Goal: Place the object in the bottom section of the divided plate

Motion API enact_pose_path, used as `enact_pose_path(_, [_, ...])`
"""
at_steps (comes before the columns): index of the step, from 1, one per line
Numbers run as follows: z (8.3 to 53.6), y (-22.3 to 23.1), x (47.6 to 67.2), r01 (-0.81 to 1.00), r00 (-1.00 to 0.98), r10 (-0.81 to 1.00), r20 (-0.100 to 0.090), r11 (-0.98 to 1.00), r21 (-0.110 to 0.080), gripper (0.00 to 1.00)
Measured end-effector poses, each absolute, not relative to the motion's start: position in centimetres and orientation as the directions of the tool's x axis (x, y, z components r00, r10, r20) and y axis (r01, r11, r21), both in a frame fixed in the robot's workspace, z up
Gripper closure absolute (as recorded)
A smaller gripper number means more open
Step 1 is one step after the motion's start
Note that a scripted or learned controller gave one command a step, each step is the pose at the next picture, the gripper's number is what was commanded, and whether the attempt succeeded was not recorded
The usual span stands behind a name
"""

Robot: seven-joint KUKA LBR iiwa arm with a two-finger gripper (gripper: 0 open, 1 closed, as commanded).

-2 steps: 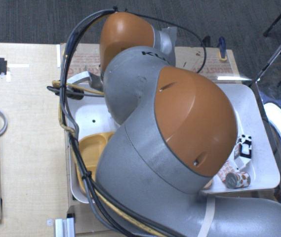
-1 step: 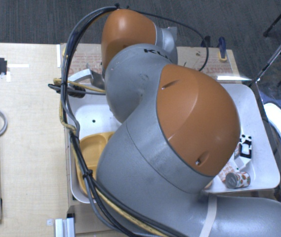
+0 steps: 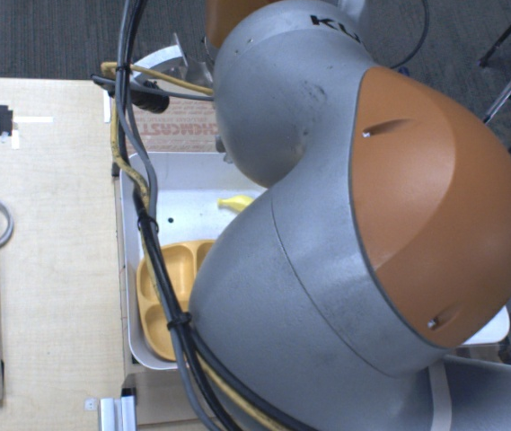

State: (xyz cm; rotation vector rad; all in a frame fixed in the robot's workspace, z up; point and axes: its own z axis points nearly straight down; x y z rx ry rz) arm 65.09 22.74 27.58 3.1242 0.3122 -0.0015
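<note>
You are looking at a large grey robot arm with an orange band (image 3: 426,205), bulking across the middle and right and hiding most of the bench. Beneath it lies a shallow white plastic bin (image 3: 147,353), its left wall and near left corner exposed. Inside, toward the near left, sits a yellow-orange divided plastic plate (image 3: 161,308), partly covered by the arm. A small yellow banana-like object (image 3: 234,204) rests on the bin floor, farther back than the plate and apart from it. A bundle of black cables (image 3: 138,151) runs down over the bin's left side. Left lies a pale wooden tabletop (image 3: 48,241). You cannot tell how the jaws stand.
</note>
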Motion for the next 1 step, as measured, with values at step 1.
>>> enact_pose_path(1, [24.83,22.77,61.65,0.214,0.977,0.214,-0.003,-0.977,0.003,1.00])
